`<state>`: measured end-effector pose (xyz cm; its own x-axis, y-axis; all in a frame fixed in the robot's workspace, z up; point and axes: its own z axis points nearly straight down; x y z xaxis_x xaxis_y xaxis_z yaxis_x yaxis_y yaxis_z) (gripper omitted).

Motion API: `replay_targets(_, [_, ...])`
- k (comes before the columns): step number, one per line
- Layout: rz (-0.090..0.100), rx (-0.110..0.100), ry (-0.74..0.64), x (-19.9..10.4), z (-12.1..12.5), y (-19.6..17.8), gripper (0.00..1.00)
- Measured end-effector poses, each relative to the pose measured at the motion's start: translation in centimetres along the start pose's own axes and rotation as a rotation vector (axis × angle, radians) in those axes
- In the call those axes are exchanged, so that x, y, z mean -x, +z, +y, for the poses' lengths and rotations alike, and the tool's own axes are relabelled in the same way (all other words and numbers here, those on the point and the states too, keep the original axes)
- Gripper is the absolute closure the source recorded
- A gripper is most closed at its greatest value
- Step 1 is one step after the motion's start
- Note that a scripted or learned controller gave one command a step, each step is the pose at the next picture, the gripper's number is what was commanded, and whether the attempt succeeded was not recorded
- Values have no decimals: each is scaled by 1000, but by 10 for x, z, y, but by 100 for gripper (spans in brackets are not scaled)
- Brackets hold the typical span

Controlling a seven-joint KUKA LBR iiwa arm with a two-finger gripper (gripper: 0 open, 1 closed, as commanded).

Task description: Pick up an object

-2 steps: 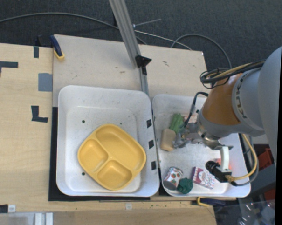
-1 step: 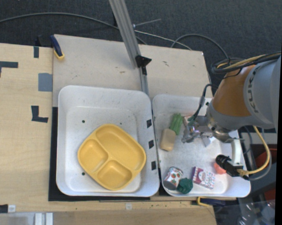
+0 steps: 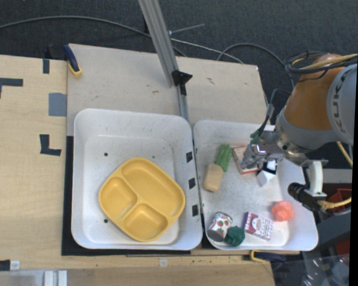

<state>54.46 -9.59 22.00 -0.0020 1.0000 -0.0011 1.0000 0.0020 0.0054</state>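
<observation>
My gripper hangs over the upper middle of the right bin, directly above a small red and white box. A green object lies just left of that box, and a tan block sits below it. A small white piece lies just under the gripper. Nearer the front are an orange-pink lump, a maroon carton, a round red and white can and a dark green piece.
The left bin holds a yellow divided plate. A metal pole slants down to the ridge between the bins. Cables run behind the bench, and the arm's orange and grey body looms over the right bin's far edge.
</observation>
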Motion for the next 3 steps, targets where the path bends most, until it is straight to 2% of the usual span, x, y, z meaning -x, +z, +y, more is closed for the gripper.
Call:
replay_targets(1, [1, -3, 0, 0, 1, -32, 100])
replay_targets(2, [3, -7, -6, -64, 3, -23, 100])
replay_targets(3, [1, -9, -4, -114, 6, -8, 100])
